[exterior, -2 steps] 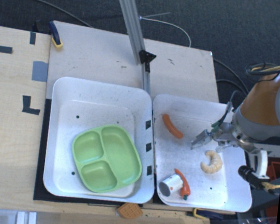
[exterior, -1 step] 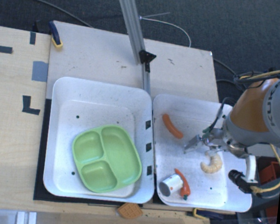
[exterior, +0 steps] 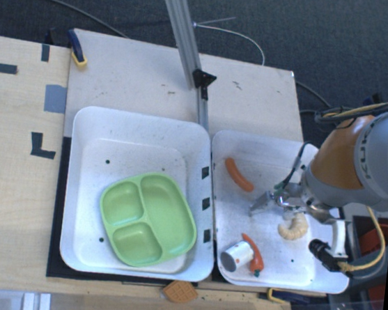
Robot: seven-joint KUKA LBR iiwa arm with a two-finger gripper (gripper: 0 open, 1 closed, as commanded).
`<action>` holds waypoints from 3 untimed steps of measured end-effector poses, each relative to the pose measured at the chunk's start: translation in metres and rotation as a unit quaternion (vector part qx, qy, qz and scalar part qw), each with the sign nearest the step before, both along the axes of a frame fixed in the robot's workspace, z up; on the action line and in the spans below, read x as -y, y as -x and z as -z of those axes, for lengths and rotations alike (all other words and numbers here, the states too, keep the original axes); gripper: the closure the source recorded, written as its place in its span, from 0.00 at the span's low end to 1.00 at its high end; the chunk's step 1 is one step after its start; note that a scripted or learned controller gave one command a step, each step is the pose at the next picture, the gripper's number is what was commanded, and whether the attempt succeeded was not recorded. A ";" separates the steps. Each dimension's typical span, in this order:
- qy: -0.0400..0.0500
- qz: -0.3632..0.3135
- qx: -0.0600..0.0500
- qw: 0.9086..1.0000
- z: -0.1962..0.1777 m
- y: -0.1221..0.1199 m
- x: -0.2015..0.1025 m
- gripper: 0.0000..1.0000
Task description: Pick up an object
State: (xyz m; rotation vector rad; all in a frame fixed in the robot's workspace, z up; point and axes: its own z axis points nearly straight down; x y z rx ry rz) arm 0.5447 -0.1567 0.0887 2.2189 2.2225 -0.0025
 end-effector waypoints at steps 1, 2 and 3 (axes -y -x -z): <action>-0.001 0.000 -0.001 1.000 -0.011 0.000 -0.001 1.00; 0.000 0.000 0.002 1.000 -0.071 -0.008 -0.002 1.00; 0.000 0.000 0.003 1.000 -0.130 -0.014 0.006 1.00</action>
